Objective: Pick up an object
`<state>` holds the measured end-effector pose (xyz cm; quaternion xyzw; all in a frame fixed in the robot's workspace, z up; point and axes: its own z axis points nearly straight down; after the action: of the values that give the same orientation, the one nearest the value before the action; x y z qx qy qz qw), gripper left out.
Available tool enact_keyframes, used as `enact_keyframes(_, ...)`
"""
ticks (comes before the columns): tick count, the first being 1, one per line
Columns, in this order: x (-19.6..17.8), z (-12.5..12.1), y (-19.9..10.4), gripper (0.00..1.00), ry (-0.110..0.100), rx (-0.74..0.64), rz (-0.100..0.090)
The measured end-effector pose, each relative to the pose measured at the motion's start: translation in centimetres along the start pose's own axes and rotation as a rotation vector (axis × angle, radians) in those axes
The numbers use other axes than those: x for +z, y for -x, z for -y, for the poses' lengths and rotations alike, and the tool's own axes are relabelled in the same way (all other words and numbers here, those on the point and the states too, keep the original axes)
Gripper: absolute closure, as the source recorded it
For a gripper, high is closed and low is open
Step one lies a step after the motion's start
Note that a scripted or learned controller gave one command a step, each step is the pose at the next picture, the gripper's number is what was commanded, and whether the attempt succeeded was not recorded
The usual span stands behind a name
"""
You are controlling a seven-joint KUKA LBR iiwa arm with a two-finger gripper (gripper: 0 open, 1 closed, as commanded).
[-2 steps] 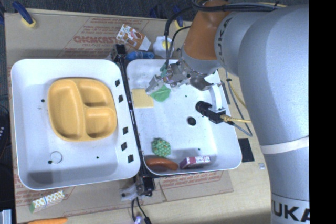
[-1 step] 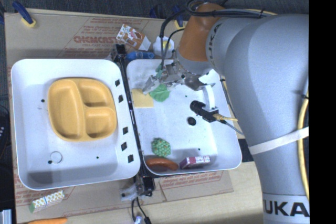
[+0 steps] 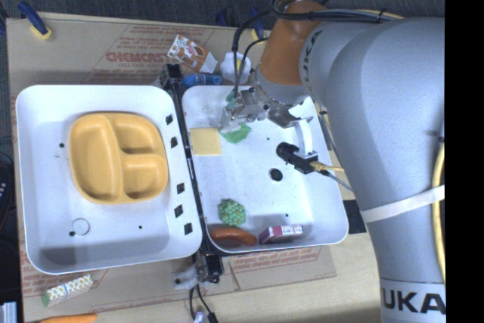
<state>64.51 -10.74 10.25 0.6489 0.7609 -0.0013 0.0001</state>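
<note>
My gripper point(image 3: 239, 114) reaches down into the back of the right bin point(image 3: 327, 200), just above a small green object point(image 3: 238, 135) that lies partly under it. To its left a pale yellow square slab point(image 3: 206, 141) lies flat. Along the bin's front lie a bumpy green ball point(image 3: 232, 212), a brown sausage point(image 3: 233, 237) and a small red and white box point(image 3: 281, 233). A little black disc point(image 3: 276, 175) sits mid-bin.
The left bin point(image 3: 38, 223) holds a yellow divided tray point(image 3: 117, 156). Behind the bins lie a small printed carton point(image 3: 186, 51) and a blue item point(image 3: 201, 78). A wrapped sweet point(image 3: 68, 289) lies on the cardboard at front left. The arm covers the right side.
</note>
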Motion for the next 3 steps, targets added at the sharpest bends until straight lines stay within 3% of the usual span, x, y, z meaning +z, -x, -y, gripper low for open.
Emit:
enact_keyframes(1,0.0,0.0,0.0,0.0,0.0,0.0,0.0)
enact_keyframes(2,1.1,-1.3,-0.7,0.0,0.002,-0.219,0.0)
enact_keyframes(3,1.1,-1.0,0.9,0.0,0.001,0.346,-0.001)
